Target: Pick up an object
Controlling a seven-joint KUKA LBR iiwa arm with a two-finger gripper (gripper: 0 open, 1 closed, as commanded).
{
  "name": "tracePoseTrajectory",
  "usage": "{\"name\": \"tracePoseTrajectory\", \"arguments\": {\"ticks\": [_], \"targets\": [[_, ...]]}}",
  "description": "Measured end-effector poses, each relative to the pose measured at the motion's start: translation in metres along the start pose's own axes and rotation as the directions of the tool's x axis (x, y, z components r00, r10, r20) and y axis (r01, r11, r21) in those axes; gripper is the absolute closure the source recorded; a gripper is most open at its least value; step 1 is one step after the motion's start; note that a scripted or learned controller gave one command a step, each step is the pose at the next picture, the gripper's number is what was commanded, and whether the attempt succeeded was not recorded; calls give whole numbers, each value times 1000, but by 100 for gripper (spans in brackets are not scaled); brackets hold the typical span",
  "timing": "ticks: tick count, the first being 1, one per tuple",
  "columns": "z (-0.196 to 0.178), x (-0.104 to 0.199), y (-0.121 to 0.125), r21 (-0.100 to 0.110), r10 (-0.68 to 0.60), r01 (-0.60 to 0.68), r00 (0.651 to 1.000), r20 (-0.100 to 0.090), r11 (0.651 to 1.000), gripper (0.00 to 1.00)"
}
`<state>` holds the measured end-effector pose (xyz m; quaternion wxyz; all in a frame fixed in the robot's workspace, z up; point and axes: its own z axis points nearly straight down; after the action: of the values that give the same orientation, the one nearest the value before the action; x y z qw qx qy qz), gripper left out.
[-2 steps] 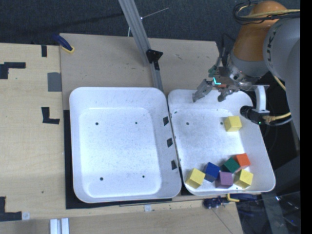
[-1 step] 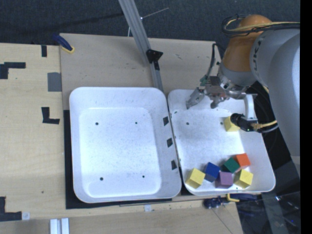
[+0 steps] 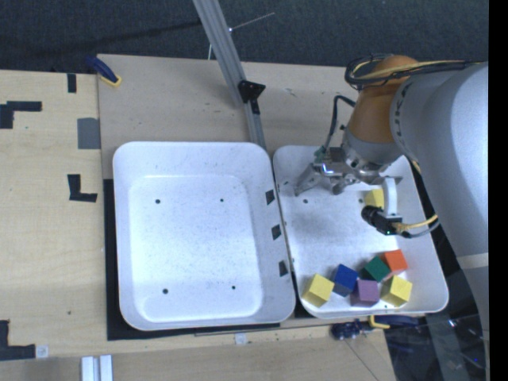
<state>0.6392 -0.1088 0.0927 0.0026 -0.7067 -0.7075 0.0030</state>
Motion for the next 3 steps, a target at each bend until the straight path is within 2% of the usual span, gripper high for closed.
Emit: {"name": "tracePoseTrajectory", "arguments": {"ticks": [1, 2, 3], "targets": [[1, 0, 0, -5, 0, 0, 1000, 0, 1000, 0], [-9, 1, 0, -5, -2, 2, 1000, -1, 1000, 100], [-51, 2, 2, -11, 0, 0, 1000, -1, 1000, 100]]}}
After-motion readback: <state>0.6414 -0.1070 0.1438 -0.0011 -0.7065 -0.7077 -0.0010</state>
